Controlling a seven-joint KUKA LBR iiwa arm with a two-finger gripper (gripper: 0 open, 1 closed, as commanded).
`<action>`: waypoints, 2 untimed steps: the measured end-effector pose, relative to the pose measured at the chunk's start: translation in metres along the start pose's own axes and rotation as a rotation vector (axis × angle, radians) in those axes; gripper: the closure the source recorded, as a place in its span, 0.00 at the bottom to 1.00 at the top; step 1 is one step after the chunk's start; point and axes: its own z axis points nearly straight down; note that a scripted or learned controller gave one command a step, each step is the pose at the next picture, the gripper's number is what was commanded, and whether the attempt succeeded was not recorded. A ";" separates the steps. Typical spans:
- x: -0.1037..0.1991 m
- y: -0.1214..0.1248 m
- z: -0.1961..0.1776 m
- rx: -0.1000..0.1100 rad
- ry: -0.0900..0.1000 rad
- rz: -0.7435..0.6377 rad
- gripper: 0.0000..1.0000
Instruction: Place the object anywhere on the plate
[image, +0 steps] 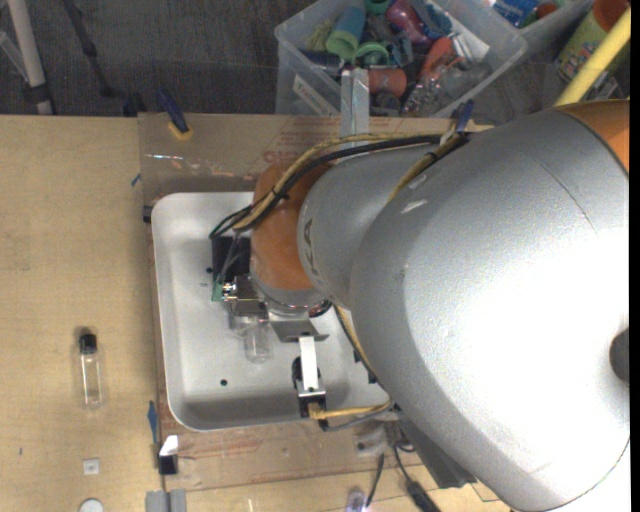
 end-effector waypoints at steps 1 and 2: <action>0.001 -0.031 -0.002 -0.006 0.001 -0.403 1.00; -0.016 0.018 0.000 -0.005 0.000 -0.912 1.00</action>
